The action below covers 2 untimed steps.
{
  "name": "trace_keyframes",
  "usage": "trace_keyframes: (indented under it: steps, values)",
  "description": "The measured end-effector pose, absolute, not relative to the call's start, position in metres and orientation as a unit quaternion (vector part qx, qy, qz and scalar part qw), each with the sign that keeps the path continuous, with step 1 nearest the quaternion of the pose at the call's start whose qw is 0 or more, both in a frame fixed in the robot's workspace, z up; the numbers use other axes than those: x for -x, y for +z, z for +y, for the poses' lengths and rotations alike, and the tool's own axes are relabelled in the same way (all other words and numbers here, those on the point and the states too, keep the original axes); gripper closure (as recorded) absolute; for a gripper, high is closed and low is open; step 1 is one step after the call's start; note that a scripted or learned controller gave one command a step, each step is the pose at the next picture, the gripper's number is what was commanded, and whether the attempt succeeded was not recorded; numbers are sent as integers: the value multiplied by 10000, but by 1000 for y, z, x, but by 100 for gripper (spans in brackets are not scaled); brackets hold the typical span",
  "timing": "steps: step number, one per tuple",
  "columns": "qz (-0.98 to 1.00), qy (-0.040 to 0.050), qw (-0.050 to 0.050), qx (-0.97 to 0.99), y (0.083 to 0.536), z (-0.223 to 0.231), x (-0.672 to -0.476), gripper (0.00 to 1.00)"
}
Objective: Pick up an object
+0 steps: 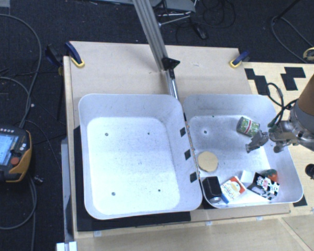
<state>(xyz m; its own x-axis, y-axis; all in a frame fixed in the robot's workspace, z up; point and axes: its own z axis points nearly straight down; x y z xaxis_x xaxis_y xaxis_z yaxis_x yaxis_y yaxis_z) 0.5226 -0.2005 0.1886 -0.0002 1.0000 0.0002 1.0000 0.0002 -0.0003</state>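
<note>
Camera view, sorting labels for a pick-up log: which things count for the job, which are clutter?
Job: gripper; green can; round tan disc; black block; orange-and-white packet; right white bin.
Clutter: left white bin; orange-edged handheld screen; yellow clamps.

Dark carpet (26, 51), black cables (10, 88)

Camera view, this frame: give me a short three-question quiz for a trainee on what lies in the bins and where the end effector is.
1. True or false: the flat round tan disc lies in the right white bin.
2. Which thing is nearest the end effector? A) small black rectangular block B) green cylindrical can C) orange-and-white packet
3. Fill in: the left white bin sits on the ____ side of the bench from the arm.

Key: 1 true; 2 B; 3 far
</note>
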Motion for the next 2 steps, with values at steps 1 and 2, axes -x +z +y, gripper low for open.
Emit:
trace_keyframes:
  steps: [1,2]
  values:
    - [-7077,-15,-26,7065,333,-213,-626,0]
    - [-7075,2,-5,7067,340,-213,-625,100]
